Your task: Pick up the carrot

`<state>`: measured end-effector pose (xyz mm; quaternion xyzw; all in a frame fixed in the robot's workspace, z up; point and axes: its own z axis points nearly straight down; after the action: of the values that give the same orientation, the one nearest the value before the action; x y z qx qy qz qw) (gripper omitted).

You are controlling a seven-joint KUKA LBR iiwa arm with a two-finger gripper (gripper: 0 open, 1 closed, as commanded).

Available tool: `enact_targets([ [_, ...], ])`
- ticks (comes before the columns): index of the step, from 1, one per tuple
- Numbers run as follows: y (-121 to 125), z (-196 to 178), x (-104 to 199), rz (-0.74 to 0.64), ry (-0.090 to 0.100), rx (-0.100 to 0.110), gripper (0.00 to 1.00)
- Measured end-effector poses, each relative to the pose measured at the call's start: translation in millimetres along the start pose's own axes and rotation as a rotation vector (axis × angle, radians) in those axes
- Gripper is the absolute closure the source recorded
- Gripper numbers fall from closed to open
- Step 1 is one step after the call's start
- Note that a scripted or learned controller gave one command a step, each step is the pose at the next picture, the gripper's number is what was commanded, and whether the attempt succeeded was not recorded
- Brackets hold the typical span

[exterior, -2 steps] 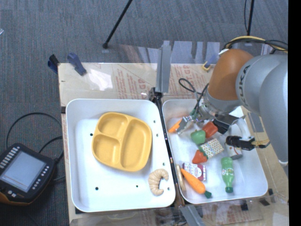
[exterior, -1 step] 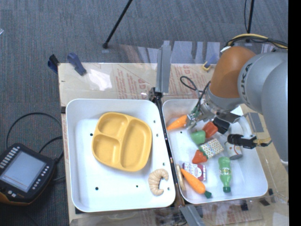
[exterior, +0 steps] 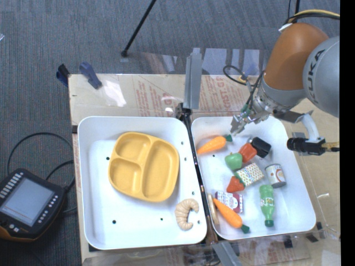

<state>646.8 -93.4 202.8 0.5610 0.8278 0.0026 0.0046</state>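
Pincer point(exterior: 237, 127) over right bin point(exterior: 294, 204), jaw state can't tell; carrot point(exterior: 212, 144) just below-left, not held.

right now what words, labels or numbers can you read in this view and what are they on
"KUKA" (only partly visible) - on the grey arm, reading along its casing.
Red printing on the cardboard sheet behind the bins - too faint to read.
Label on the small can - too small to read.
Label on the red packet - blurred.
Pattern on the small box - no legible words.
Label on the green bottle - unreadable.
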Motion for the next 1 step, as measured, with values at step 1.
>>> enact_targets([
  [1, -2.4, 6.5, 1.2, 0.001, 0.006, 0.010, 0.00],
])
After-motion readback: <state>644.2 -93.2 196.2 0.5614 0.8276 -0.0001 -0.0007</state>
